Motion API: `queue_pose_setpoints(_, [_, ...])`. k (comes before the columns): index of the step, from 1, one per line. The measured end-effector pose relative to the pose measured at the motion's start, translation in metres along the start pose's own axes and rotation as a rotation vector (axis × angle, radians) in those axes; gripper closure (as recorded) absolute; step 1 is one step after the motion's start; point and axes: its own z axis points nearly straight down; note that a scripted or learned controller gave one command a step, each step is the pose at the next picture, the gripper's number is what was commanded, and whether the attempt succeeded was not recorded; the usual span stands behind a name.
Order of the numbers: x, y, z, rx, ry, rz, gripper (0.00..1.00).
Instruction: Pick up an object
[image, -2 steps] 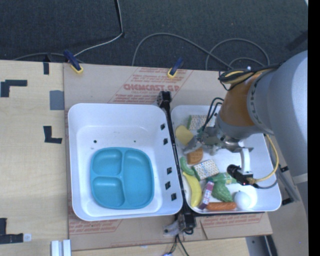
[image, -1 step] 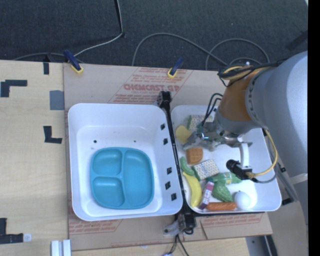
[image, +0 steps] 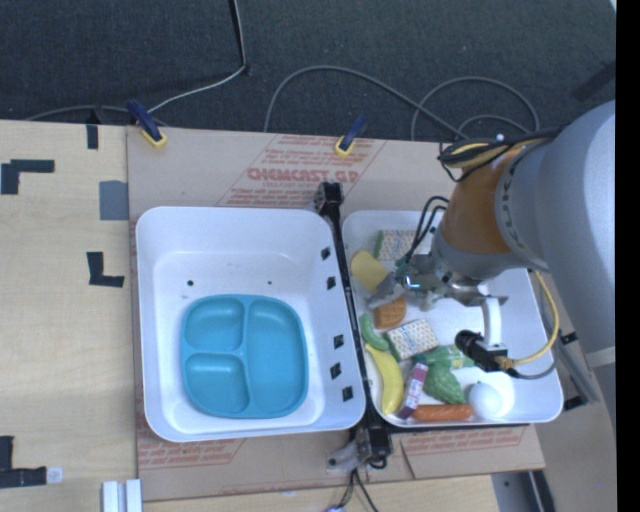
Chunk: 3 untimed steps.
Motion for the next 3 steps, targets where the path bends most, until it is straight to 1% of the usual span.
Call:
queue_pose_setpoints(1, [0.001,0.001,0.000,0.002,0.000,0.001,0.00])
queue_pose_setpoints(2, [-0.009,0.021,0.000,0.003,0.003,-0.001,0.00])
queue_pose_setpoints(3, [-0.005,-0.008,0.000,0.000,0.000,0.000,0.00])
